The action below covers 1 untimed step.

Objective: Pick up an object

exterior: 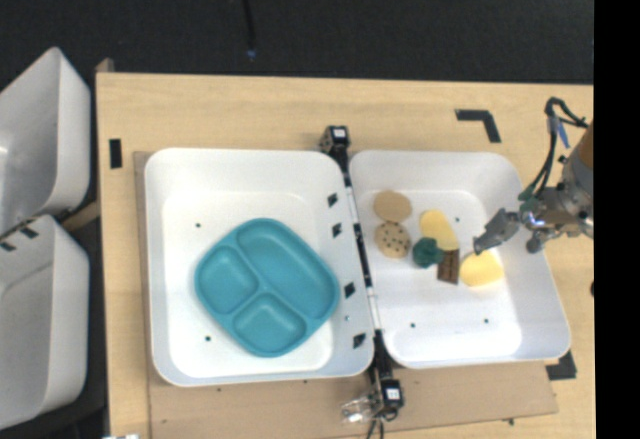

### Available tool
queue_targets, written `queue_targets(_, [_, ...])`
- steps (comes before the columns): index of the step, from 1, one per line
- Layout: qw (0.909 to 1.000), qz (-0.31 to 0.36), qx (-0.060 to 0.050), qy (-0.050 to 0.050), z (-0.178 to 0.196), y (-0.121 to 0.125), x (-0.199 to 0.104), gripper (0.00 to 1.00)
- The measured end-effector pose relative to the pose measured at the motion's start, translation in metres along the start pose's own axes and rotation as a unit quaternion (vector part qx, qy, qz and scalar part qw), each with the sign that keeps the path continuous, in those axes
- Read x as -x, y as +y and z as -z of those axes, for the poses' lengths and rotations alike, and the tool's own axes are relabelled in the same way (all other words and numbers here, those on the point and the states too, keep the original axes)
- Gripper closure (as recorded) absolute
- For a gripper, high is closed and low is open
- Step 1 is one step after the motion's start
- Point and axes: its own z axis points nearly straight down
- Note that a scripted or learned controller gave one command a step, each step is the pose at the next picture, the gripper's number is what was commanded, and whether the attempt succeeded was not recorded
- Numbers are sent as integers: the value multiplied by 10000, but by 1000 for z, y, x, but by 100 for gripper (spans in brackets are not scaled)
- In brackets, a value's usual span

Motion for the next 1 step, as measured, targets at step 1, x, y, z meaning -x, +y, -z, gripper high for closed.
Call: queue_targets(1, [10000,15,55,-14,6,2,0,0])
